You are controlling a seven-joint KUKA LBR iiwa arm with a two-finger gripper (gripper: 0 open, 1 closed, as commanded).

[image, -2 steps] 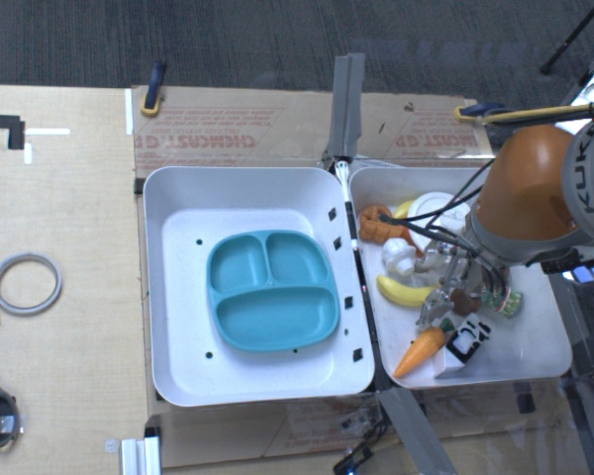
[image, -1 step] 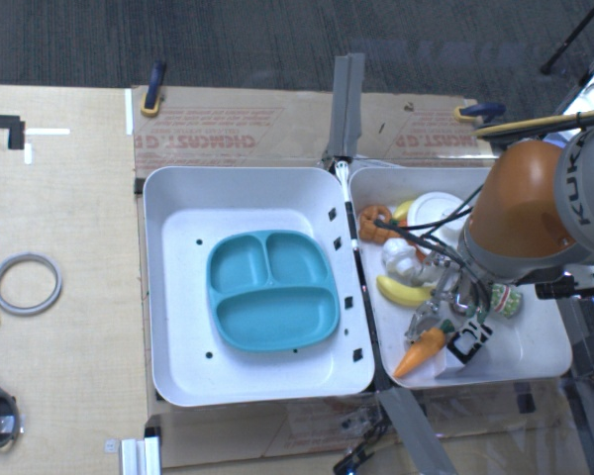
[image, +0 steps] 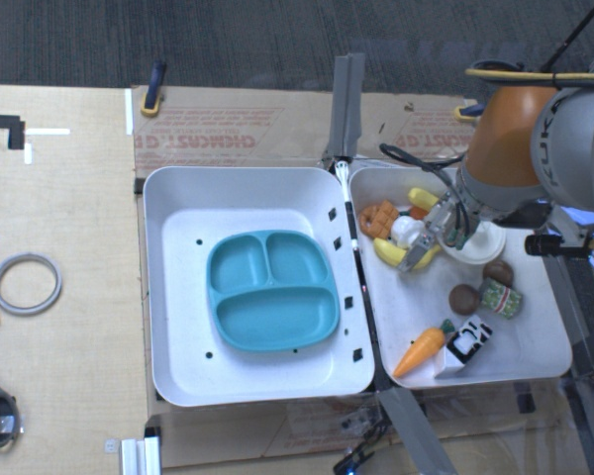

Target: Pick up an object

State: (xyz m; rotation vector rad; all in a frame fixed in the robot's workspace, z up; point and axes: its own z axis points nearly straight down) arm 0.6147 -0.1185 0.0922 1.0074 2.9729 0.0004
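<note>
Banana (image: 394, 254) sits right under your gripper (image: 423, 248), long axis running 10 to 4 o'clock; can't tell what the gripper's doing.

One fixed camera looks down at a slant on the desk (image: 59, 206) from above. Both bins sit mid-frame, the arm (image: 535, 137) entering from the right.

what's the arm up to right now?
The KUKA arm reaches in from the right, its gripper low in the right bin over a yellow banana beside an orange toy. No grasp can be confirmed. A carrot, a brown ball and a green can lie nearer the front. The left bin holds a teal divided plate.
</note>
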